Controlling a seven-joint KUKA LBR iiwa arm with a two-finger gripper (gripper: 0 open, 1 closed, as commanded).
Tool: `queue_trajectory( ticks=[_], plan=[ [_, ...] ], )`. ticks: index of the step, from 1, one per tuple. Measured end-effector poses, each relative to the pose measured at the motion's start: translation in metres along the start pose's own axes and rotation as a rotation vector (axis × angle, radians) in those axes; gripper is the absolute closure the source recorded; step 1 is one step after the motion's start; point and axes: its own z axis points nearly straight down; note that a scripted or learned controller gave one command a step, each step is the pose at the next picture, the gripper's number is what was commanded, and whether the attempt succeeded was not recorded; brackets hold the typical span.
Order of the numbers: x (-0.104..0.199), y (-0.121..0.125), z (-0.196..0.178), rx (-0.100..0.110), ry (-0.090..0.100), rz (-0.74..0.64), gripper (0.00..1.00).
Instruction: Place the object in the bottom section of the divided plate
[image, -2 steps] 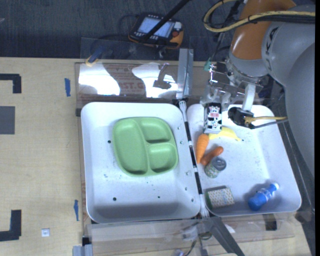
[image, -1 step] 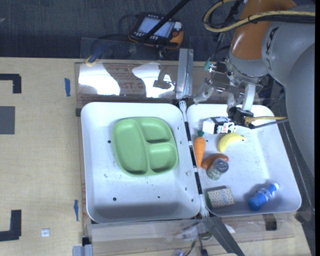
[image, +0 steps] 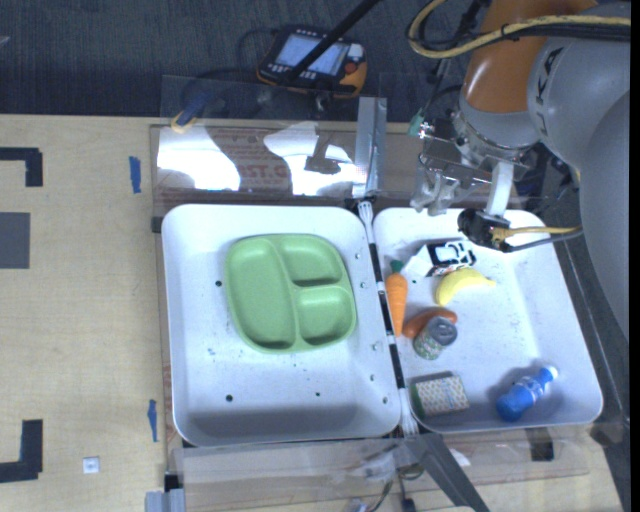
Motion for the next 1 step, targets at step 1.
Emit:
queue_trajectory(
  ticks=[1],
  plan=[
    [0.0193, -0.1036, 0.069, 0.006, 0.001, 0.006, 1.0]
  ],
)
